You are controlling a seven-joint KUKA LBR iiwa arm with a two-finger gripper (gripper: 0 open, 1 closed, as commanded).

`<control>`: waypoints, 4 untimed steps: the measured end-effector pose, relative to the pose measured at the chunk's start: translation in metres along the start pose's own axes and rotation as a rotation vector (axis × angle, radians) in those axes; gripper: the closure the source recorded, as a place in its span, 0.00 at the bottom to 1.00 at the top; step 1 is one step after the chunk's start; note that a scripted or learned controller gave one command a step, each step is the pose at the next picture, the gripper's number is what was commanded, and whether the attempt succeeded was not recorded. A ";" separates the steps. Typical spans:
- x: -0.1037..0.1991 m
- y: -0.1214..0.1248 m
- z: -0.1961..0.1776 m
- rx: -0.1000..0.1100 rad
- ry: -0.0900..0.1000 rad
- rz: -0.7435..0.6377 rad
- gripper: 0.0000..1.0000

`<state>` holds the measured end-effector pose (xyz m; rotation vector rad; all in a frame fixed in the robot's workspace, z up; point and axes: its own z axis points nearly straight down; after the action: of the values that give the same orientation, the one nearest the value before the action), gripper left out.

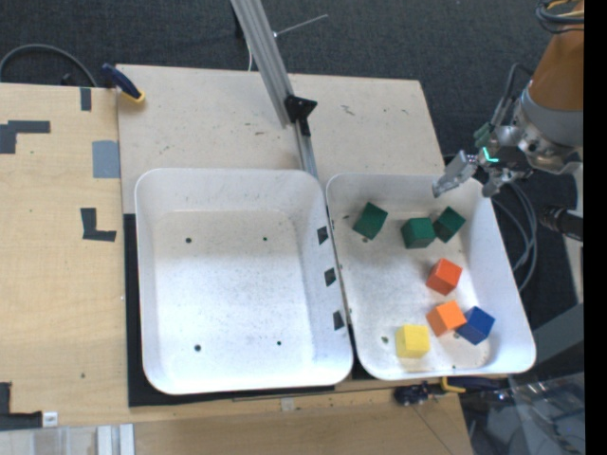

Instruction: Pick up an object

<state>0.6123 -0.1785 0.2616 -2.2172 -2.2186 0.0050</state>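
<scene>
The right bin (503, 282) holds several small cubes. Three green ones lie near its back: one (370, 221) to the left, and two (417, 232) (450, 224) close together. Further forward are an orange cube (443, 276), a second orange cube (446, 318) touching a blue cube (477, 324), and a yellow cube (412, 340) near the front wall. My gripper (471, 180) hangs above the bin's back right corner, higher than the cubes. It is open, and nothing is between its fingers.
The left bin (152, 254) stands beside the right one, sharing a middle wall. A slanted metal rail (270, 55) runs from the top down to the bins' back junction. Cables hang off the bench at the right.
</scene>
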 end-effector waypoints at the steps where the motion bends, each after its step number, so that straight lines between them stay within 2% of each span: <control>1: 0.000 0.001 -0.003 -0.005 -0.002 -0.001 0.00; 2: -0.004 -0.005 0.044 0.000 -0.002 0.000 0.00; 3: -0.002 -0.006 0.109 0.003 -0.001 -0.001 0.00; 4: -0.004 -0.001 0.153 0.001 0.000 -0.001 0.00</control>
<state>0.6102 -0.1821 0.1083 -2.2153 -2.2196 0.0053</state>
